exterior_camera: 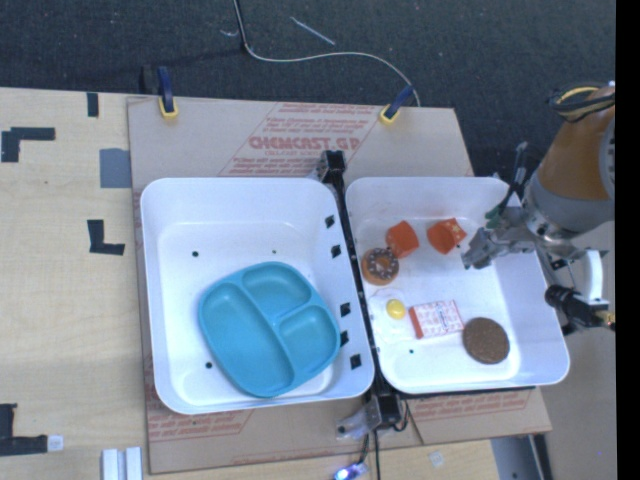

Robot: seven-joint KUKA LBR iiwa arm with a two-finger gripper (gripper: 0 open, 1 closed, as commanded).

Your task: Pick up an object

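The right bin (520, 298) holds several small items: an orange block (402, 236), a second orange piece (446, 234), a brown sprinkled donut (380, 265), a small yellow piece (396, 309), a red-and-white packet (436, 319) and a round brown cookie (486, 340). My gripper (480, 251) hangs low over the right side of this bin, just right of the second orange piece. The arm's grey wrist and orange band reach in from the right edge. Nothing shows between the fingers.
The left bin (170, 218) holds a blue divided plate (268, 326). A black divider clip (332, 166) sits at the top where the bins meet. A cable runs across the dark floor behind the bench.
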